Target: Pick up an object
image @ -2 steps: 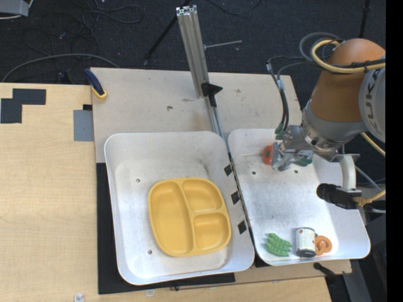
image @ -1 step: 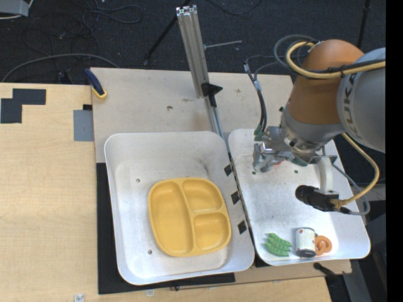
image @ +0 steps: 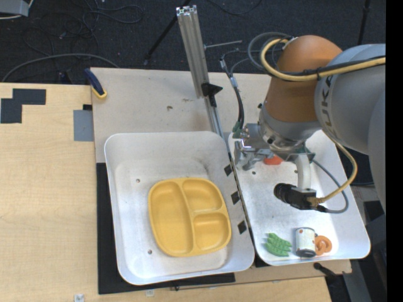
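The gripper (image: 247, 158) hangs low over the far left part of the right bin (image: 352, 244), close to the wall shared with the left bin. A small orange-red object (image: 272, 161) peeks out just to the right of it, mostly hidden by the wrist. At the bin's near end lie a green bumpy object (image: 277, 245), a small grey and white cylinder (image: 305, 241) and an orange ring-shaped piece (image: 323, 245). These three are well apart from the gripper.
A yellow divided plate (image: 189, 216) lies in the left bin (image: 126, 168). A black cable fitting (image: 294, 196) hangs from the arm over the middle of the right bin. A metal post (image: 195, 55) stands behind the bins.
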Available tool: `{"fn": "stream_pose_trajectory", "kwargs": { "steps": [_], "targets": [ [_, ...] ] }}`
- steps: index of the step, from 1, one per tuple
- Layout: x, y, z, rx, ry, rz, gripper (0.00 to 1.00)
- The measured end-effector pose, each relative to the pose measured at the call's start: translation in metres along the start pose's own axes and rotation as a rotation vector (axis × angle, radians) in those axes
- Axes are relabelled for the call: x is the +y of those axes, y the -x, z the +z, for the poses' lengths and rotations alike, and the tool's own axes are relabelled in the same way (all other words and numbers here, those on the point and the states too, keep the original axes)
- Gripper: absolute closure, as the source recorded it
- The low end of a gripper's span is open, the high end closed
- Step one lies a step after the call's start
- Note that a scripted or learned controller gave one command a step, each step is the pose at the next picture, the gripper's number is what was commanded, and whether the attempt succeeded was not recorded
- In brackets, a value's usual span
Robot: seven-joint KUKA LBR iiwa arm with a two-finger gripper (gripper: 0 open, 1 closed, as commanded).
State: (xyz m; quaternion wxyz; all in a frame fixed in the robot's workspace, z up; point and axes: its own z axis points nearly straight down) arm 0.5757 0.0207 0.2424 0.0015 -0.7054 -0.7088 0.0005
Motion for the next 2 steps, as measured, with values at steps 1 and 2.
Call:
{"fn": "stream_pose_trajectory", "kwargs": {
  "steps": [1, 2],
  "targets": [
    [0.0112, -0.0430, 0.0045, -0.001, 0.000, 0.001, 1.00],
    [0.0106, -0.0418, 0.0043, -0.002, -0.001, 0.002, 0.00]
  ]
}}
